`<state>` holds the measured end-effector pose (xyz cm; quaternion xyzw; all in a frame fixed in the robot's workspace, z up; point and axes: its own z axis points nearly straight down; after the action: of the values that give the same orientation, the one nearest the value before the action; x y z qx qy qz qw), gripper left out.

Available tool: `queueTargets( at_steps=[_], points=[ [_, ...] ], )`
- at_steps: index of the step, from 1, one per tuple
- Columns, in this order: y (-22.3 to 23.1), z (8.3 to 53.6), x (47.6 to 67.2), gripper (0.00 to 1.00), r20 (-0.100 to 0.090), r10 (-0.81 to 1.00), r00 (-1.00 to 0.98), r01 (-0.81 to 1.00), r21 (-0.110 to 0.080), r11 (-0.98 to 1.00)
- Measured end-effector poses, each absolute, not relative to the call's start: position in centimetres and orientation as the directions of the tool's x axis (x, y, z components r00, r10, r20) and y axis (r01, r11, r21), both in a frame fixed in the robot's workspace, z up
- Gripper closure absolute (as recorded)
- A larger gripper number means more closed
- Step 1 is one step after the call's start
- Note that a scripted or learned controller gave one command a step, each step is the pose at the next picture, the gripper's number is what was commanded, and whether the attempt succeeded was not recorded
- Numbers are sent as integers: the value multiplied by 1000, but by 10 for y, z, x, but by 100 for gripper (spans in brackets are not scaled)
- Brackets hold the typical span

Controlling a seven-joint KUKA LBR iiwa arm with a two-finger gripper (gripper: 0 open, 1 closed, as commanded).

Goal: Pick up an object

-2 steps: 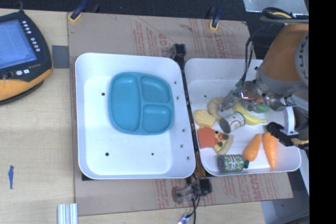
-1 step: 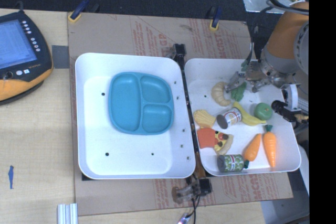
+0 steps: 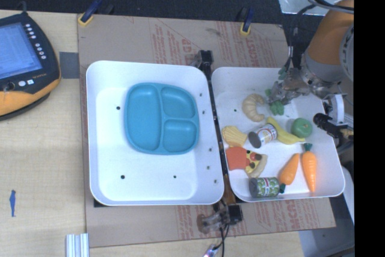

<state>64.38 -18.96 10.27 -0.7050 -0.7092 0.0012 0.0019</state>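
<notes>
From above, the claw [image 3: 281,93] hangs low in the right bin [image 3: 236,80] near its far edge, just right of the croissant [image 3: 255,106]; whether its fingers are apart or closed cannot be told. A small green piece [image 3: 277,109] lies right beneath it. The left bin [image 3: 102,153] carries a blue divided plate [image 3: 161,118].

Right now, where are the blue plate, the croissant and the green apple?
Blue plate [image 3: 161,119]: camera view, on the divider where its compartments meet.
Croissant [image 3: 253,106]: camera view, on the middle of its curved body.
Green apple [image 3: 302,127]: camera view, on the centre of its round top.
</notes>
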Motion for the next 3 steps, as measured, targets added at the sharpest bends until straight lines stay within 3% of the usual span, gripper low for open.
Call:
queueTargets(
  at_steps=[2, 3],
  points=[
    [-114, 235, 532, 100, 1, 1000, -4, 1000, -4, 4],
    [-94, 270, 476, 100, 2, 1000, -4, 1000, -4, 4]
  ],
)
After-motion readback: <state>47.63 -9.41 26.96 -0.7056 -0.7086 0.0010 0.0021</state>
